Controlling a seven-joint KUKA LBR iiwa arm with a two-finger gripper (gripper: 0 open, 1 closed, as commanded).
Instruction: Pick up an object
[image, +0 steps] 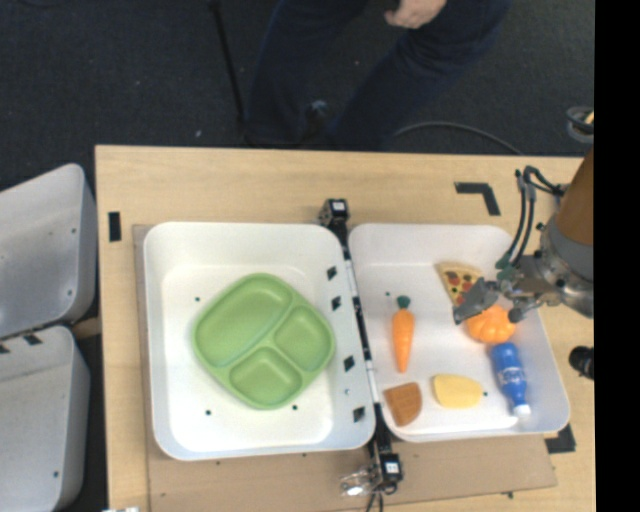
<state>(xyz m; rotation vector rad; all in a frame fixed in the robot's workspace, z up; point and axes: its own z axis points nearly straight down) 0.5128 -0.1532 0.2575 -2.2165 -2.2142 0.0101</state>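
The right bin (430, 240) holds a pizza slice toy (460, 280), an orange carrot (402, 336), a round orange fruit (492, 326), a blue bottle (510, 376), a yellow wedge (457, 391) and a brown bread piece (404, 403). My gripper (497, 300) hangs over the right side of this bin, directly above the orange fruit. One dark finger (474, 302) reaches down on the fruit's left and another (522, 305) sits at its upper right. The fruit lies on the bin floor.
The left bin (170, 250) carries a green divided plate (263, 340). A divider with black clips (352, 320) separates the two bins. The arm's cables (525, 215) rise at the right. A person stands beyond the bench's far edge.
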